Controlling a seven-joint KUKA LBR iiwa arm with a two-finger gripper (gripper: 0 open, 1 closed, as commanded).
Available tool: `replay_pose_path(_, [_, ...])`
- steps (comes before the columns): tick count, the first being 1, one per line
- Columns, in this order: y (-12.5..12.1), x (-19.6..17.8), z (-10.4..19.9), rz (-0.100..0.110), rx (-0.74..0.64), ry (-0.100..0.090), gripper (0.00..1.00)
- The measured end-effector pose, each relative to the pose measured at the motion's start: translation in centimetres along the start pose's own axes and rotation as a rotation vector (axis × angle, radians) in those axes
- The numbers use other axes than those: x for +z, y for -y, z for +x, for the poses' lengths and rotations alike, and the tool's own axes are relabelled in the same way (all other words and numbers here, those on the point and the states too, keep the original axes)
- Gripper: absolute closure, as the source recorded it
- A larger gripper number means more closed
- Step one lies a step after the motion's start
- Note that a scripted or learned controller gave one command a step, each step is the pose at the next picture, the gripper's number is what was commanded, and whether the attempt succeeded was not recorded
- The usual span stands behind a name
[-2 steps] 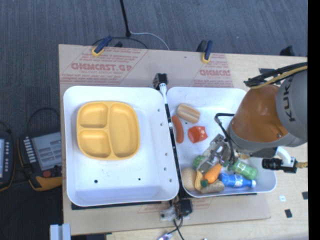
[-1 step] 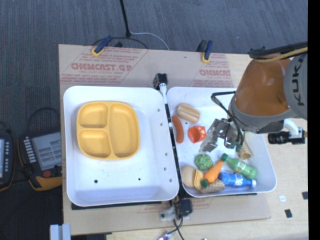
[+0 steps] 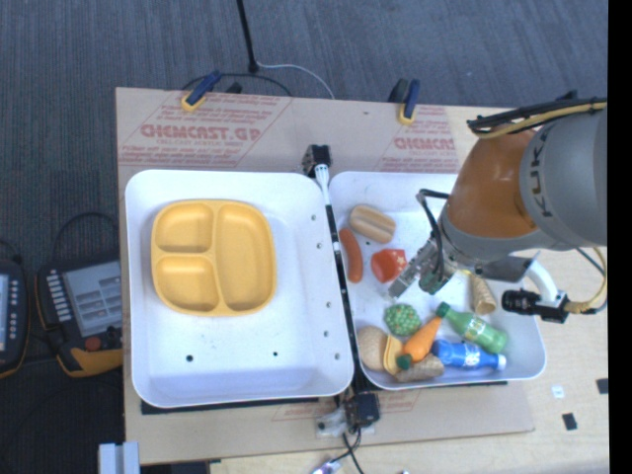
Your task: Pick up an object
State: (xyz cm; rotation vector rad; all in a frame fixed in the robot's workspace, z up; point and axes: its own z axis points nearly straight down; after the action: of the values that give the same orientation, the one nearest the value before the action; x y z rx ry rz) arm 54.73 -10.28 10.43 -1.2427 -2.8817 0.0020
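Note:
The right bin (image 3: 528, 363) holds several toy foods: a hot dog bun (image 3: 371, 223), a red sausage (image 3: 351, 255), a red pepper (image 3: 388, 263), a green broccoli (image 3: 401, 318), a carrot (image 3: 423, 337), a green bottle (image 3: 474, 329), a blue bottle (image 3: 464, 355) and a bread roll (image 3: 372, 346). My gripper (image 3: 419, 278) hangs over the middle of this bin, just right of the red pepper and above the broccoli. It is open, and I see nothing between its fingers. The arm's grey and orange wrist covers the bin's upper right part.
The left bin (image 3: 296, 363) holds a yellow divided plate (image 3: 212, 257). A cone-shaped toy (image 3: 481, 292) lies right of the gripper. A ridge (image 3: 336, 265) separates the bins. Clamps (image 3: 406, 102) and a cable sit at the bench's far edge.

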Motion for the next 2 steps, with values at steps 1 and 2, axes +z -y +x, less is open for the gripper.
replay_pose_path(1, [0.0, 0.0, 0.0, 0.0, 0.0, -0.001, 0.0])
replay_pose_path(2, [2.5, 1.1, 2.7, -0.026, -0.048, 0.033, 0.0])
